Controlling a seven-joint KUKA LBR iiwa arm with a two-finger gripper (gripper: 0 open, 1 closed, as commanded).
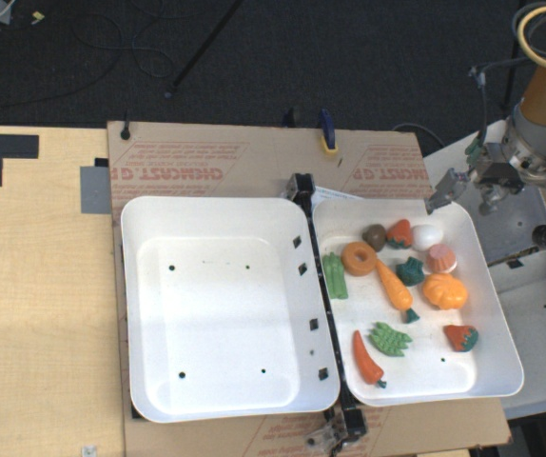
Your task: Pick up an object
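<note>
The right bin (497,369) holds several toy foods. Among them are an orange ring (359,258), a carrot (394,286), an orange pumpkin (444,291), a white egg (428,234), a strawberry (460,337), a red chili (367,358), a green leafy piece (390,339) and a green pod (335,276). My gripper (473,184) hangs at the far right, above and just beyond the right bin's back right corner. It is apart from all the toys, and the egg lies closest to it.
The left bin (149,255) sits beside the right one, with a black hinged divider (313,284) between them. Both rest on brown cardboard (216,165) on the wooden bench (35,303). A blue clamp (328,131) stands at the cardboard's back edge.
</note>
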